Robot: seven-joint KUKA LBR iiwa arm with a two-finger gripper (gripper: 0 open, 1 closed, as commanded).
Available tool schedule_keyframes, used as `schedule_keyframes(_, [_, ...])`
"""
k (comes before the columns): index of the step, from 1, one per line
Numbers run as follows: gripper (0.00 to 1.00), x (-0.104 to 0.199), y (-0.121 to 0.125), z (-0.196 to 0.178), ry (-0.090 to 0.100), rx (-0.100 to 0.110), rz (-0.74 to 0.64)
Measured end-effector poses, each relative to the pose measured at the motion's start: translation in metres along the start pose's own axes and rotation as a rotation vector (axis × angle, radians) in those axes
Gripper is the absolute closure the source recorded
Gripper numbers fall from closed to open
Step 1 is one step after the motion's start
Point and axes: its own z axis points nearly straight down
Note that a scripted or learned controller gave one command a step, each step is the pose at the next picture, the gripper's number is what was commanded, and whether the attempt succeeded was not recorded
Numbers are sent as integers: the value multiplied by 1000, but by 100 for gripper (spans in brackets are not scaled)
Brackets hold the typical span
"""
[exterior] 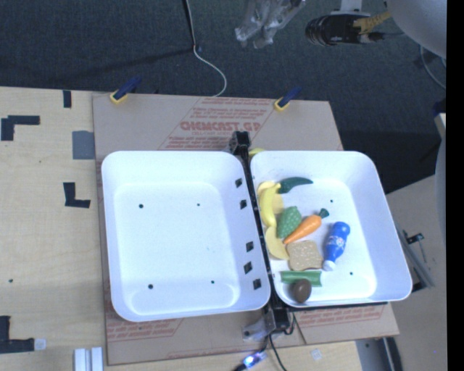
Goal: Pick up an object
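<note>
Up at the top, over the dark floor and away from both bins, we see the gripper (262, 25). It looks blurry, and we cannot tell if it is open or closed. We see nothing in it. The grey arm (424, 22) is in the top right corner.

Down below, the right bin (384, 217) has all the toys. They sit in a bunch near its left wall. We see a yellow banana (269, 201), a carrot (305, 227), a slice of bread (304, 253) and a blue bottle (336, 241). A brown ball (301, 290) lies at the near end.

The left bin (109, 217) touches the right one. Both rest on a brown cardboard sheet (217, 123) on the wooden bench (43, 217).
</note>
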Motion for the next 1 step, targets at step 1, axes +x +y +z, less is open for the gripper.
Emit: schedule_keyframes(1, [100,27,-46,6,-2,13,1])
